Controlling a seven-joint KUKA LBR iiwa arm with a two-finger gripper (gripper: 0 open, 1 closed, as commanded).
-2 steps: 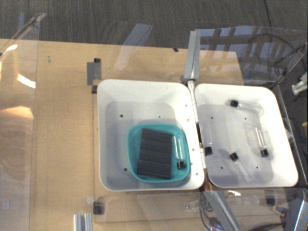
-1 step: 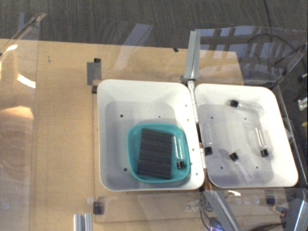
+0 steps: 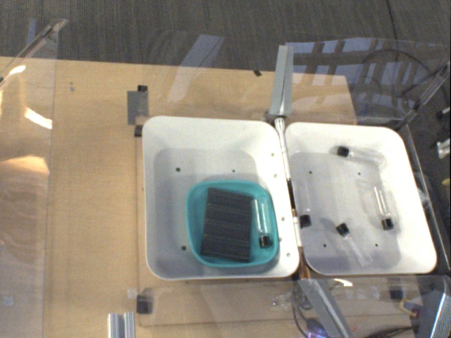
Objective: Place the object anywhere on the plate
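A clear tube (image 3: 261, 222) with a black cap lies on the teal plate (image 3: 196, 213) beside the dark ribbed block (image 3: 227, 224). It looks light, slippery, brittle; I'd grip mid-length. My tool's state I cannot tell.

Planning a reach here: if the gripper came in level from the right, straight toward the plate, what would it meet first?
Probably the right bin's outer wall if low; above that, the capped tube lies first on the line, before the plate. Height is unclear from above.
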